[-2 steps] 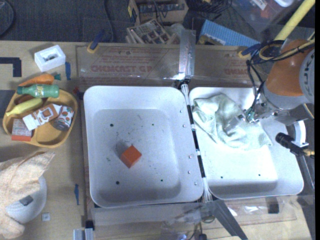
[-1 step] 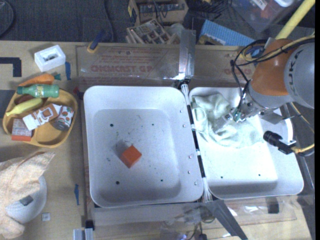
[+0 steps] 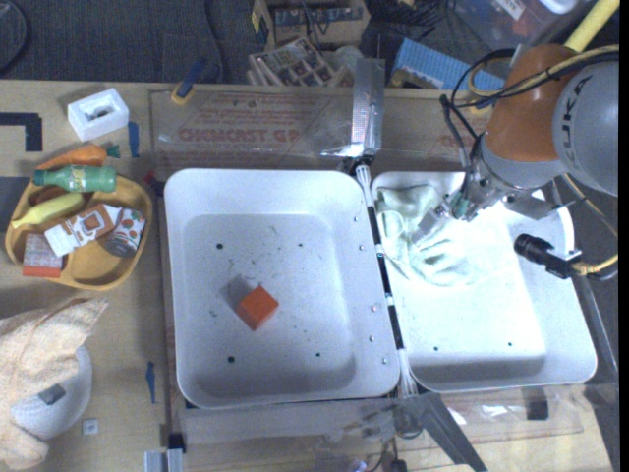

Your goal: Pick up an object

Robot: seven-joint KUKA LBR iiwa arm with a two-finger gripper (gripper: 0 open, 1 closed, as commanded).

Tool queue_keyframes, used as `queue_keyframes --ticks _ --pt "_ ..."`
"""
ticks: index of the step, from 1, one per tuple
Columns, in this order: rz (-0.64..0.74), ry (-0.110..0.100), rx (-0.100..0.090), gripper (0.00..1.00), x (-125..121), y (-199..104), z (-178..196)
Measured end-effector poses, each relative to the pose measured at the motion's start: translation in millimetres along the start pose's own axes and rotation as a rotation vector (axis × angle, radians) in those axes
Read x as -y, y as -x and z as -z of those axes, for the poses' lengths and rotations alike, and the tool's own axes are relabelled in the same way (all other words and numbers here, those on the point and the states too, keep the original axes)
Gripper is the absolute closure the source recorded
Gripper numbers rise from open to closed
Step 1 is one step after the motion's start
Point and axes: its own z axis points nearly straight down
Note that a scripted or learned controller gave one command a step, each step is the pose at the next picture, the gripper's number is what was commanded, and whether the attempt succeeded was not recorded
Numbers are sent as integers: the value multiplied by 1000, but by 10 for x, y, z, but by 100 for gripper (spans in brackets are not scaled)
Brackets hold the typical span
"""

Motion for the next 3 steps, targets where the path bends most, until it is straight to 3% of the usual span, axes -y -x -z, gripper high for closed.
queue_keyframes --ticks 1,2,3 --pt "395 2 1 0 -24 -322 594" --pt "288 1 0 0 266 -106 -317" --pt "283 5 2 100 261 -79 -236"
